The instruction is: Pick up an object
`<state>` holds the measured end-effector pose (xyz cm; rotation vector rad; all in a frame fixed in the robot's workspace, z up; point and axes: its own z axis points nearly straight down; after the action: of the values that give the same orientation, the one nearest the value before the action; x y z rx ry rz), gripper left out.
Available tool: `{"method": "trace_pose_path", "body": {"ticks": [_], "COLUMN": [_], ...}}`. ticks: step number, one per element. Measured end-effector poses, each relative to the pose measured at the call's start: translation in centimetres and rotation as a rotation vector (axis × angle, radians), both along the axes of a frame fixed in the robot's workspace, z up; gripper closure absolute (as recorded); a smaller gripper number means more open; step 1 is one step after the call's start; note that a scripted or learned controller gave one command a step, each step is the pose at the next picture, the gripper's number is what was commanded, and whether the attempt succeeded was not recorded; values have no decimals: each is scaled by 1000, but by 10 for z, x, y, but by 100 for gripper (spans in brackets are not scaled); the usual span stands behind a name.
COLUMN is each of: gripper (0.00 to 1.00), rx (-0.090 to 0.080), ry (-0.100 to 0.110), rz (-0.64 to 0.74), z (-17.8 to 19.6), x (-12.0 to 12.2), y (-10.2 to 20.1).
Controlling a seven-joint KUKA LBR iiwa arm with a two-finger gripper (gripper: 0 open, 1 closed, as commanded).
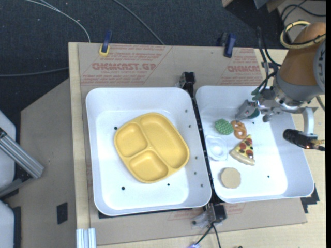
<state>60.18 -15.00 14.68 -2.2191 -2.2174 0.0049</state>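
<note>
In the right bin (289,174) lie several small things. A green round piece (223,126) sits by a brown pretzel (239,130). Below them are a pizza slice (244,152), a clear white cup (215,148) and a tan round cookie (230,177). My gripper (248,111) hangs over the bin's upper middle, just above and right of the pretzel. Nothing shows in its grasp.
The left bin (103,190) holds a yellow three-compartment plate (150,146). The arm, with its orange band (302,61), reaches in from the upper right. A black cable fitting (300,137) sticks in over the right bin's right side.
</note>
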Motion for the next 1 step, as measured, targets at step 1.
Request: {"method": "trace_pose_path", "body": {"ticks": [1], "gripper": [0], "rx": [0], "ry": [-2], "rz": [1], "z": [-46], "x": [3], "y": [7]}}
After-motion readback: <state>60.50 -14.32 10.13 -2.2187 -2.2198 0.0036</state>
